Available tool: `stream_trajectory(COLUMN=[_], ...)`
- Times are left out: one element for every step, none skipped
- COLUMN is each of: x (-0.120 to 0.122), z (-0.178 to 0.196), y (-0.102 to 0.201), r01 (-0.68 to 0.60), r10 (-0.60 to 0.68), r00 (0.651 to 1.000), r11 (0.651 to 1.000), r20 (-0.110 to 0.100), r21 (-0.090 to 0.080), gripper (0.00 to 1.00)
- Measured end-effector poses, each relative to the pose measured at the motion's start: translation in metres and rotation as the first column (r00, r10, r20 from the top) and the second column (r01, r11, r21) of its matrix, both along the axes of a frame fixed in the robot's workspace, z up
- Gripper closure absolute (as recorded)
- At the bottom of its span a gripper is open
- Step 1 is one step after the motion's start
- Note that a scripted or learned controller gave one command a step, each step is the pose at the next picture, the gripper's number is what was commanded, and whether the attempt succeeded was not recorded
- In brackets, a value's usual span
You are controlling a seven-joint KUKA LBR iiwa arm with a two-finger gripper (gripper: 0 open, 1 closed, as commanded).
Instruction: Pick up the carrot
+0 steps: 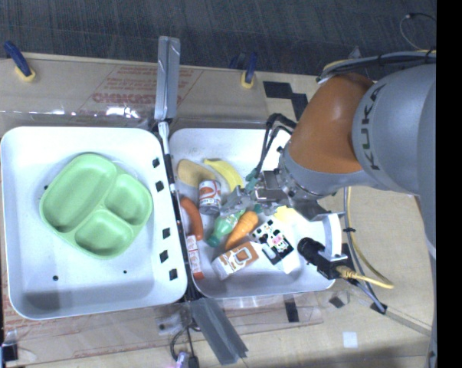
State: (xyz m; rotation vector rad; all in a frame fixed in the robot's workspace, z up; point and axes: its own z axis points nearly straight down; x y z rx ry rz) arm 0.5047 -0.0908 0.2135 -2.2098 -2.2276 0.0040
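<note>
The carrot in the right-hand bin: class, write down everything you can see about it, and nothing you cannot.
The carrot is a short, tapered orange piece with a smooth, plastic-like look, probably a toy. It lies tilted in the right bin, its upper end toward the end effector and its lower end toward the small carton. A green bottle lies right beside it on the left, and a black-and-white carton is close on its right. The pile hides whether it touches them.
</note>
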Motion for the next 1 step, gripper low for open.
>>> stream_trajectory(x=[0.0008], z=[0.0098], y=[0.0004], r01=[-0.007], r10=[0.007], r00=[1.0], r11=[1.0], r20=[-0.001], r21=[-0.001], gripper=[1.0])
